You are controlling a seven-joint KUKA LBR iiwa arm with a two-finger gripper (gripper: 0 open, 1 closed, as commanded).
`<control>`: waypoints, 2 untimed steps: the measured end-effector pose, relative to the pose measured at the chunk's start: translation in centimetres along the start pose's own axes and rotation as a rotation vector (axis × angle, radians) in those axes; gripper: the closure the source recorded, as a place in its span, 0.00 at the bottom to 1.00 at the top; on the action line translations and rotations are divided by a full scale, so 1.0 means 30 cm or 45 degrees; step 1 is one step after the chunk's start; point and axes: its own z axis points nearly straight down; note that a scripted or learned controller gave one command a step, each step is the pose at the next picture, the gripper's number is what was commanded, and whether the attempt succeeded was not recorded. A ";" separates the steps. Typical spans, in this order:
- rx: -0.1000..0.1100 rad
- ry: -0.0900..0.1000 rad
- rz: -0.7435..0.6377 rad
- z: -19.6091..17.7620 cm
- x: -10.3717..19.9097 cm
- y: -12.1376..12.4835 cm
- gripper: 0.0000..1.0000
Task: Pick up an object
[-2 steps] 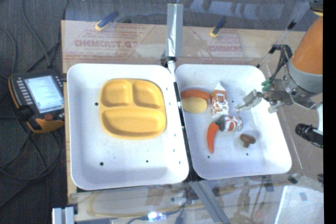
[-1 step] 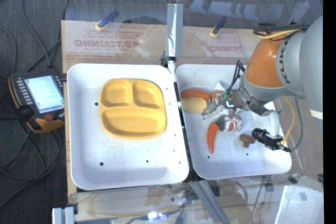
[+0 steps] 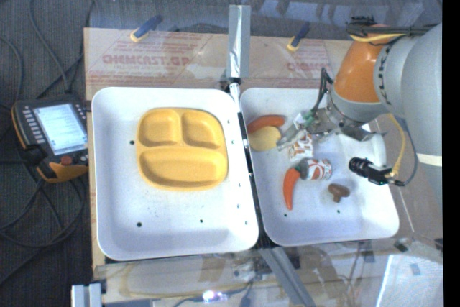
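Observation:
My gripper (image 3: 307, 124) hangs low over the upper middle of the right bin (image 3: 374, 223), at the end of the grey arm with its orange band (image 3: 357, 75). Right at its tip lies a crumpled white and red wrapper (image 3: 300, 147). To the left of it are a red-orange piece (image 3: 267, 121) and a yellow rounded piece (image 3: 264, 139), touching each other. An orange carrot (image 3: 290, 187) lies nearer the front. Beside it lies a small can-like object (image 3: 317, 169). A brown lump (image 3: 338, 190) sits to the right.
The left bin (image 3: 115, 226) holds a yellow divided tray (image 3: 182, 147). A black cable fitting (image 3: 368, 170) hangs over the right bin's right side. A teach pendant (image 3: 52, 131) lies left of the bench. The bins' shared wall (image 3: 248, 169) runs down the middle.

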 end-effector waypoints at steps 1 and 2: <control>-0.006 -0.002 0.000 -0.034 -0.001 0.005 1.00; 0.009 0.008 -0.149 -0.406 0.090 0.029 1.00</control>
